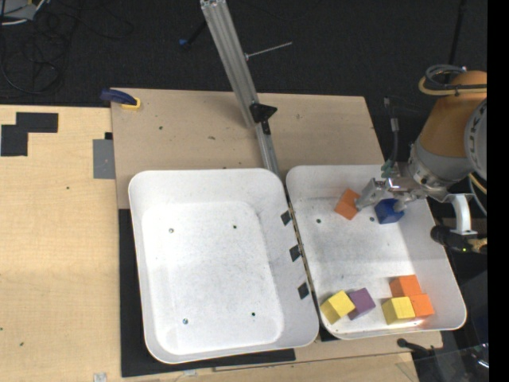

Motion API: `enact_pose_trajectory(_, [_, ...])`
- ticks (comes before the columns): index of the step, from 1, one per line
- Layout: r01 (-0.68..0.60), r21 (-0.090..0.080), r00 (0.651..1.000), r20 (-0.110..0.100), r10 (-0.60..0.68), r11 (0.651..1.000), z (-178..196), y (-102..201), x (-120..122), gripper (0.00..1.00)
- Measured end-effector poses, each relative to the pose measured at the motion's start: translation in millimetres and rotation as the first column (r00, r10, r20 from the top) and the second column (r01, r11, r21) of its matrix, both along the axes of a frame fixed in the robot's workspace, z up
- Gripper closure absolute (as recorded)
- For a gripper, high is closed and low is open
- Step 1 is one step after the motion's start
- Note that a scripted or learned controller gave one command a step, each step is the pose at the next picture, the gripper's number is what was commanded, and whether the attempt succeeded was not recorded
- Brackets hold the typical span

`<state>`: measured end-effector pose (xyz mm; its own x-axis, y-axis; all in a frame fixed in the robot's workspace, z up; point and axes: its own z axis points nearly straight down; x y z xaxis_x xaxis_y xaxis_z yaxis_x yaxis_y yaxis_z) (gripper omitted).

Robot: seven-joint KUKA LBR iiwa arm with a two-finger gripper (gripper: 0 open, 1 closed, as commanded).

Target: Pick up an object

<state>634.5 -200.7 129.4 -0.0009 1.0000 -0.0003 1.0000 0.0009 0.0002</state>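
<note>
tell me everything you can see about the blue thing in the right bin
The blue block is small, solid blue and looks like plastic or foam, though its exact shape is hard to make out. It sits on the floor of the right bin, near the far right corner. The gripper hangs directly over it and covers its top, so contact cannot be judged. An orange block lies just to its left, apart from it.

White bins (151,189) hold orange, blue, yellow, purple blocks (362,301).

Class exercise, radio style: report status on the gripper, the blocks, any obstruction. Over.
Gripper low in right bin, between orange block and blue block. Nothing seen held. Four blocks clustered at near edge.
</note>
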Motion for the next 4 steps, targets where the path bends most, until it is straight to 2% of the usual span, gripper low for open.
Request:
enact_pose_trajectory(1, [0.0,-0.006,1.0,0.018,0.0,1.0,1.0,-1.9,4.9,0.0])
enact_pose_trajectory(2, [0.001,-0.006,1.0,0.018,-0.001,1.0,9.8,-2.7,5.0,1.0])
enact_pose_trajectory(3, [0.0,-0.001,1.0,0.004,0.0,1.0,73.8,-3.9,3.7,1.0])
enact_pose_trajectory(4, [-0.001,0.0,1.0,0.0,0.001,1.0,78.9,-4.2,4.0,1.0])
